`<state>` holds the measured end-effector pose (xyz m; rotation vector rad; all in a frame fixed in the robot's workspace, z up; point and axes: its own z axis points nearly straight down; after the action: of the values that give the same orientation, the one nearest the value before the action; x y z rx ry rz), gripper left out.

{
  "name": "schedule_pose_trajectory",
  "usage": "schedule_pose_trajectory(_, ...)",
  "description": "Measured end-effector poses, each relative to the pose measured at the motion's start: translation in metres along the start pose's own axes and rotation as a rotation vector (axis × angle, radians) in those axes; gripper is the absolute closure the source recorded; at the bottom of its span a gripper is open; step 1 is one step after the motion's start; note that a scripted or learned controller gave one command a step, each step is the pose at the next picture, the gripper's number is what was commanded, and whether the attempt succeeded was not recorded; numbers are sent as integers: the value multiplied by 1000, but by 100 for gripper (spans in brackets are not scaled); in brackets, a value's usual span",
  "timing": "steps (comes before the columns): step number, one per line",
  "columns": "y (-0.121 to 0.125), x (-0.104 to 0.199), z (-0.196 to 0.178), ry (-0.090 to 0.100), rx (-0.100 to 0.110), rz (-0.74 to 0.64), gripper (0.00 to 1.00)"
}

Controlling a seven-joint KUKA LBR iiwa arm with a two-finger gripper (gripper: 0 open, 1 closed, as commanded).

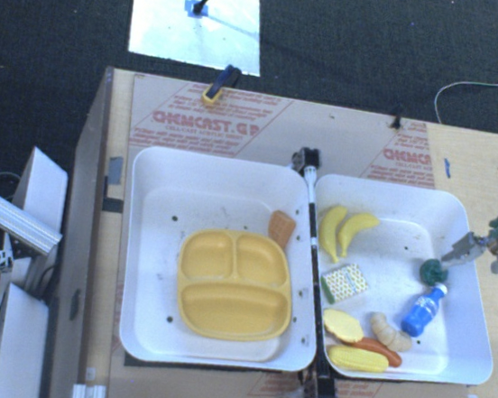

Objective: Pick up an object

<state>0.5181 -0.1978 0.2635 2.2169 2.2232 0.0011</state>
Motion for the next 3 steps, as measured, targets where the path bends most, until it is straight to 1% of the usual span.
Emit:
schedule_pose_trajectory(1,67,-8,151,2,4,-1,0)
schedule_pose_trajectory(2,44,-9,179,0,1,1,0)
schedule_pose_trajectory(3,-5,-6,179,1,1,2,0)
